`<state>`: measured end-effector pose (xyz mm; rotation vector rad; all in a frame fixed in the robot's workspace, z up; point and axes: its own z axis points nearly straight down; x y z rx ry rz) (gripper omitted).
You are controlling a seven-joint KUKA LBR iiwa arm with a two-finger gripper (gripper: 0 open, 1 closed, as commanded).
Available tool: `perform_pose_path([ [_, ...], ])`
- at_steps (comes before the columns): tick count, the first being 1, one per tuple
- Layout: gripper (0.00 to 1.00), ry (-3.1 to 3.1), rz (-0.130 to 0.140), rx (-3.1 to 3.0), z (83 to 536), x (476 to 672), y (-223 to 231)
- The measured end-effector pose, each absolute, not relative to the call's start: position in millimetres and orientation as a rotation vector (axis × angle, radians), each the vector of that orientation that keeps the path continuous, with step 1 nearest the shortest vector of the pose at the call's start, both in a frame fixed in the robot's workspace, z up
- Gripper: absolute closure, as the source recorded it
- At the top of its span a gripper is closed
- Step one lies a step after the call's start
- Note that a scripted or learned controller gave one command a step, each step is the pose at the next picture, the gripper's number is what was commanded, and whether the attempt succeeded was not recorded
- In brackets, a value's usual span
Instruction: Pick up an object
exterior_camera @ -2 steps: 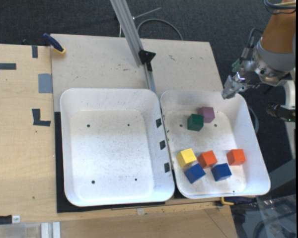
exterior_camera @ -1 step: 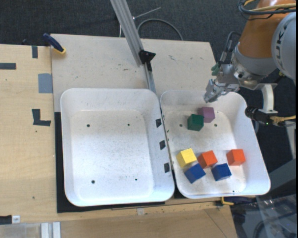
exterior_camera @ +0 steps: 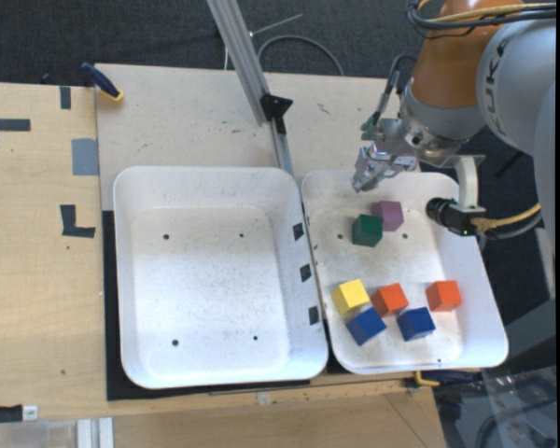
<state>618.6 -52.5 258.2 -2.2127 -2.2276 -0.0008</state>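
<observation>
Green block [exterior_camera: 367, 231] and pink block [exterior_camera: 389, 215] lie just below the gripper [exterior_camera: 367, 179], ungrasped; whether it is spread, I cannot tell. Picking remains.

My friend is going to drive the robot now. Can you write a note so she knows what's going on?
Gripper: above the far end of the right-hand white bin, holding nothing that can be seen; can't tell if it is open or shut.
Things: the green cube and pale purple cube sit together just below the gripper. Nearer the front lie a yellow cube, two orange cubes and two blue cubes.
Done: nothing picked up yet.
Left: grab one cube and lift it; green or purple look closest.
</observation>
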Motion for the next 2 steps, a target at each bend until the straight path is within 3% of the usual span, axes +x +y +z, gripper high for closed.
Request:
perform_pose_path([
  [2, 1.00, -2.227, 0.003, -2.211, 234, 617.0, 51],
])
